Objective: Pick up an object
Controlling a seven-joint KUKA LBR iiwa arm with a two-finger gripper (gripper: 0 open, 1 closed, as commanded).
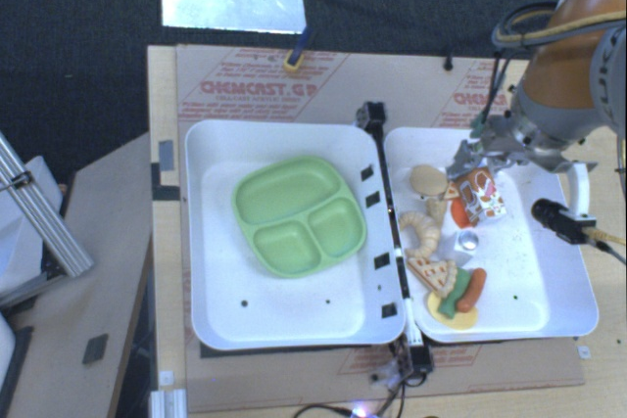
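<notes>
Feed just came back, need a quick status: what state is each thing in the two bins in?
Gripper: low in right bin, over the carton.
Carton: lying tilted, under the gripper.
Green tray: flat in left bin, nothing in it.
Pizza slice: lying flat.
Croissant: lying flat.

Divided plate (pixel 299 228) in left bin (pixel 211 210); toy food (pixel 446 274) in right bin (pixel 558 289).

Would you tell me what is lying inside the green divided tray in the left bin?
All three compartments of the green divided tray look bare. The bin floor beneath the tray is covered.
</notes>
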